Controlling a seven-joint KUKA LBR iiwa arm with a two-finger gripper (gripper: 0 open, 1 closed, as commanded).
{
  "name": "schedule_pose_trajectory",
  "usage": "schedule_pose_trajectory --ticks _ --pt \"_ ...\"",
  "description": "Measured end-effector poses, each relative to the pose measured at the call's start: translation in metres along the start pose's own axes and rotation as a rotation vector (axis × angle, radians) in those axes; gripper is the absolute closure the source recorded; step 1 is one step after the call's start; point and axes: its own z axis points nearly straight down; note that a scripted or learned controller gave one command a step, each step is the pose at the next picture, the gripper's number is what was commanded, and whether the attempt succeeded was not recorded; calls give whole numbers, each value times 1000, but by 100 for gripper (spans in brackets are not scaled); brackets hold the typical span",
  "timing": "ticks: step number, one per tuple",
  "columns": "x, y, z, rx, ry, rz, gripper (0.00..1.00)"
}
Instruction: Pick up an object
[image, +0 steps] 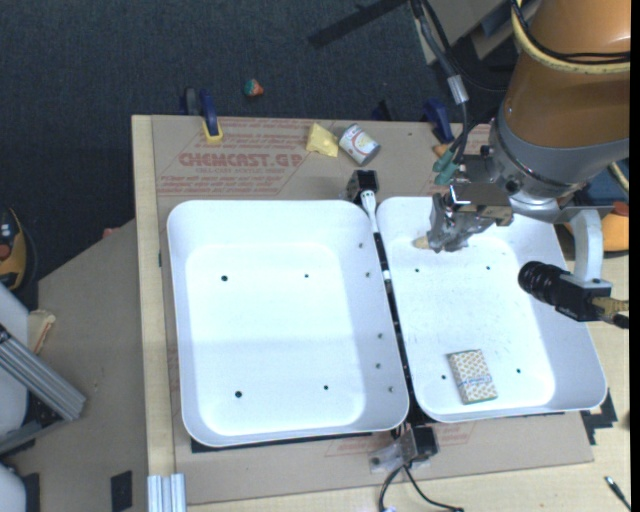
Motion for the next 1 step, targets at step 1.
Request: schedule_pose_trajectory --ticks 1 --pt "23 -32 1 -13 0 2 100"
